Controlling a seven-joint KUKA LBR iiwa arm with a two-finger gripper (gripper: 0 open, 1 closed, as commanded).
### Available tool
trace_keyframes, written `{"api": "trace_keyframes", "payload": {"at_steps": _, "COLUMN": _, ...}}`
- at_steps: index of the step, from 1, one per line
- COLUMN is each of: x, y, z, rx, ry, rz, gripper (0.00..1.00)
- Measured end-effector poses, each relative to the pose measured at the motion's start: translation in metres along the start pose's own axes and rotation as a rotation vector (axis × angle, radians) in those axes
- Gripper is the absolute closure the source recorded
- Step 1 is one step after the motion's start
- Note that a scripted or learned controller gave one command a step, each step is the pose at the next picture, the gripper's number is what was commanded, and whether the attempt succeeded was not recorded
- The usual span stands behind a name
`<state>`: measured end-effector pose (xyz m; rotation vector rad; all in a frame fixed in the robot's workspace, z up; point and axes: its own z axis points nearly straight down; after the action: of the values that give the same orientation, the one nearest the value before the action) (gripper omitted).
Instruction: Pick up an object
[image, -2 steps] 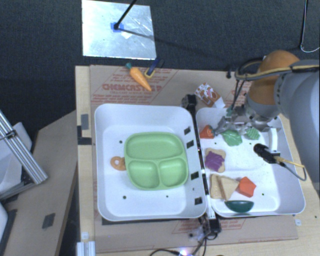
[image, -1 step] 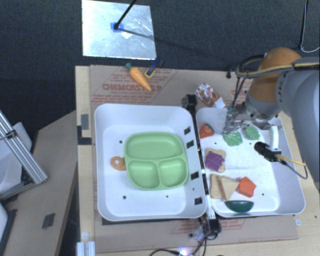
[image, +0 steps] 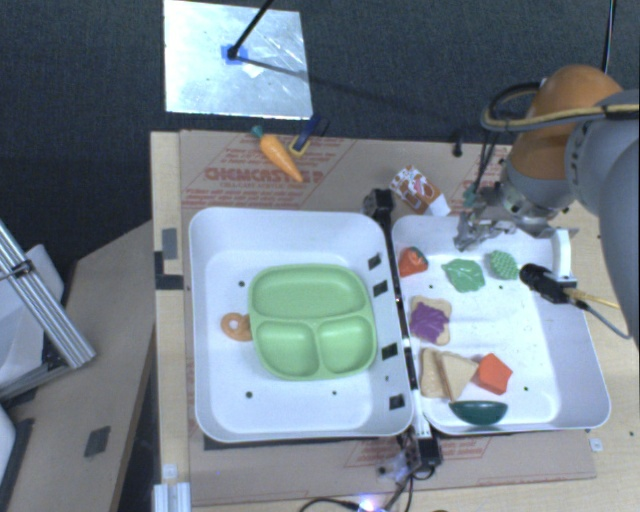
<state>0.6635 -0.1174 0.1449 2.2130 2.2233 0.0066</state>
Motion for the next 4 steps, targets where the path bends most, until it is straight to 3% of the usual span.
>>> {"api": "trace_keyframes", "payload": {"at_steps": 2, "x": 0.006, "y": 0.005, "z": -0.083, "rx": 0.0, "ry": 0.0, "rz": -0.002, "gripper": 1.0}}
{"api": "trace_keyframes", "payload": {"at_steps": 4, "x": 0.066, "y": -0.067, "z": -0.087, "rx": 0.007, "ry": 0.002, "rz": -0.003, "gripper": 1.0}}
